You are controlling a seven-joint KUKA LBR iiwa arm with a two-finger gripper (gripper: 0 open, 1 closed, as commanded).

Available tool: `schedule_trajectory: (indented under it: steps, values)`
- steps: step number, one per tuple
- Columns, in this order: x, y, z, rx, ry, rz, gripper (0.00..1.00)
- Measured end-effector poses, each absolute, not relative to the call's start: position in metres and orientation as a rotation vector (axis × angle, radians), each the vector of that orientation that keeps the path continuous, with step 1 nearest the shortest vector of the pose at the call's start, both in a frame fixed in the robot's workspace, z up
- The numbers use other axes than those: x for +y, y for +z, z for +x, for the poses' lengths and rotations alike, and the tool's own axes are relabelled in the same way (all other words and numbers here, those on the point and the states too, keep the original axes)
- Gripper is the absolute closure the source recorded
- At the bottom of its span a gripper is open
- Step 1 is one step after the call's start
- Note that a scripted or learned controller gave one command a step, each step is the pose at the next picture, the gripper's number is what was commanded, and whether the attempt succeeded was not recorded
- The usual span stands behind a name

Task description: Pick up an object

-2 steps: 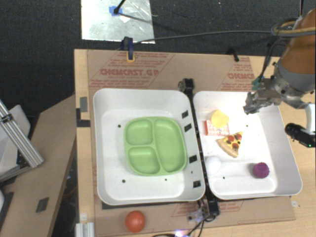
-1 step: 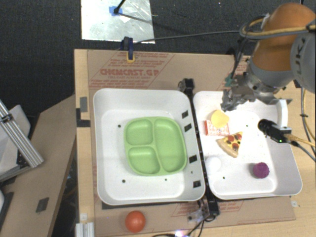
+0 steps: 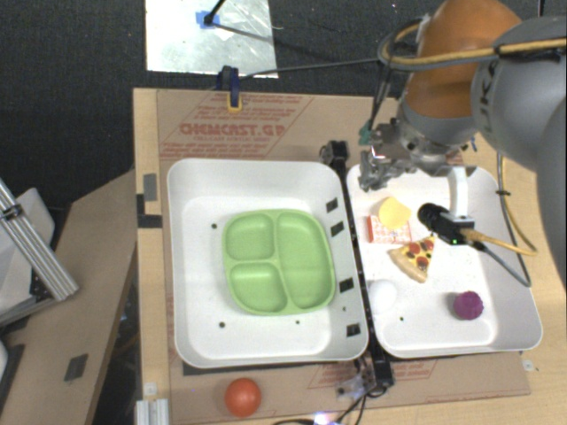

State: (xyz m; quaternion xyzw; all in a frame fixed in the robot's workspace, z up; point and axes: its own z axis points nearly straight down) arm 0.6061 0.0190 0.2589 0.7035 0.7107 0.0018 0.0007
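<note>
Claw [image 3: 383, 171] hangs over the back left corner of the right bin [image 3: 518, 330] — whether it is open or closed, I cannot tell. Left bin [image 3: 190, 184] holds a green tray [image 3: 277, 262]. Right bin: yellow piece [image 3: 394, 212], pizza slice [image 3: 414, 259], purple ball [image 3: 469, 305] — all apart from the claw.

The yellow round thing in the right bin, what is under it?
The yellow round piece lies on a red and white packet, covering its upper part. Whether anything else lies beneath is hidden. A toy pizza slice sits just below, apart.
</note>
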Motion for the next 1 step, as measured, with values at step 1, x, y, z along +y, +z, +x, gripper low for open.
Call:
schedule_trajectory:
  steps: [1]
  values:
    - [0.07,0.2345,0.6258,2.231,0.004,2.211,1.0]
